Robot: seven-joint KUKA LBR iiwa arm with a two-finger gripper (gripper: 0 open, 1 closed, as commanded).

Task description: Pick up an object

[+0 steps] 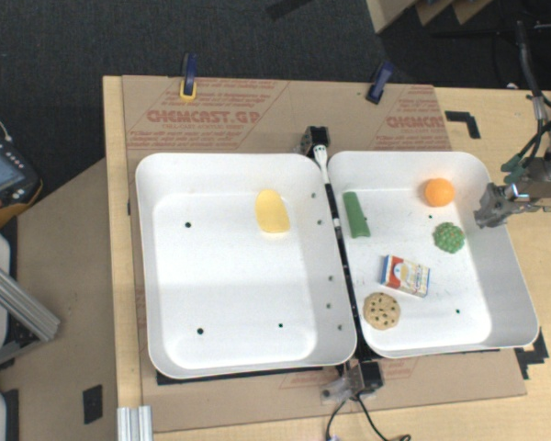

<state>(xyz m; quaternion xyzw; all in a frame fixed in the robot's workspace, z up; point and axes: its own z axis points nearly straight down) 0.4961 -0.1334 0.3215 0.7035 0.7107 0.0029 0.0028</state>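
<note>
Barely begun: gripper (492,206) at right bin's (510,274) edge, grip state untellable, nothing lifted, with orange ball (438,191) and green ball (448,237) nearest for picking.

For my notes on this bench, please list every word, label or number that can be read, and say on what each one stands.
"CHEMCAST GP", red print, upper left of the brown board under the bins.
The same red print again at the board's upper right, cut off by the right bin; only partly readable.
Small box in the right bin: printed front, too blurred to read.
</note>
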